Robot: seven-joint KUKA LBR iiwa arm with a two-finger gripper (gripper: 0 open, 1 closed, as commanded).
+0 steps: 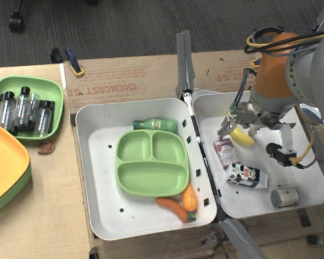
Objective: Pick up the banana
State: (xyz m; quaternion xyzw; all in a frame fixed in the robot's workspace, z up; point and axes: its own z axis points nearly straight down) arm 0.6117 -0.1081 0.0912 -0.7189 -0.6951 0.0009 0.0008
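Ribbed grey cylinder | curved yellow banana | tool grip unclear

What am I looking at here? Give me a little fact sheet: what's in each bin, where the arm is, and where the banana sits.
left bin: green divided plate, green bottle, carrots
right bin: banana, two small packets, grey can
arm: reaches over the right bin
tool: directly above the banana
grasp: cannot tell
beside bins: tray of dark bottles, orange plates
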